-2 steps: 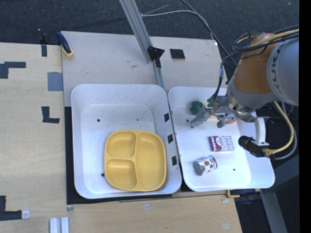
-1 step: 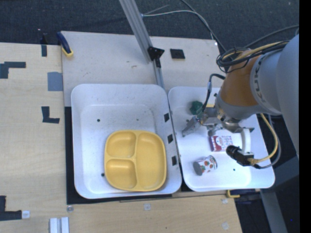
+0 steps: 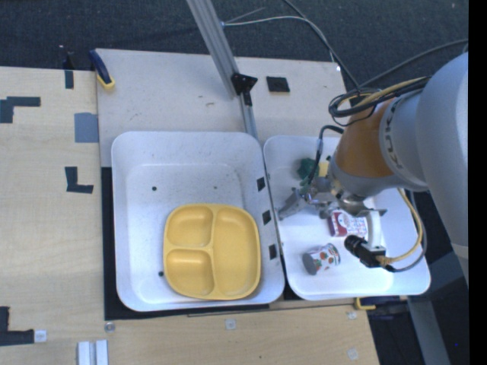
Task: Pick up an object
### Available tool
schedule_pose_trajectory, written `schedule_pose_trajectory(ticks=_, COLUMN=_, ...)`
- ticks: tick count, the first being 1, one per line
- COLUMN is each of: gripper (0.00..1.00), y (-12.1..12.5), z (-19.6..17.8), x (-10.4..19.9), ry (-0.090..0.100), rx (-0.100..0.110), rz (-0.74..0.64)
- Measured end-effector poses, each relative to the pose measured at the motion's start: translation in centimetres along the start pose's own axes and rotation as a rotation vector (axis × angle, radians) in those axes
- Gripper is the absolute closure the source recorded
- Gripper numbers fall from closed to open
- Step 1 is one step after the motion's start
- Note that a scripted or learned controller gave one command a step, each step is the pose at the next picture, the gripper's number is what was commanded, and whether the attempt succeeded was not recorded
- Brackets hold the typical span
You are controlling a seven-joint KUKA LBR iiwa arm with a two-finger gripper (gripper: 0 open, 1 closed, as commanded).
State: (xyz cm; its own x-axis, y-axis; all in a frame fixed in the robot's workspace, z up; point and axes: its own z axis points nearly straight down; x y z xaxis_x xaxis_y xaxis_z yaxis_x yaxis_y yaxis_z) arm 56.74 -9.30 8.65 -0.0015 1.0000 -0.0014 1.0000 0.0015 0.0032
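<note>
The gripper (image 3: 295,201) hangs low over the left part of the right bin (image 3: 403,284), below the arm's orange band (image 3: 358,152); its grey fingers (image 3: 289,202) reach toward the wall shared with the left bin (image 3: 125,204), and whether they are spread or pinched cannot be told. A green object (image 3: 307,169) lies just behind it; a red-and-white packet (image 3: 348,223) and a small grey-and-red piece (image 3: 321,258) lie nearer the front; a yellow divided plate (image 3: 211,251) rests in the left bin.
</note>
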Motion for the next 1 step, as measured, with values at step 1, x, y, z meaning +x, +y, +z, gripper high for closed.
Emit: schedule_pose_trajectory(ticks=1, gripper=1.0, y=0.1, z=-1.16, x=0.03, ry=0.0, rx=-0.003, rz=-0.001)
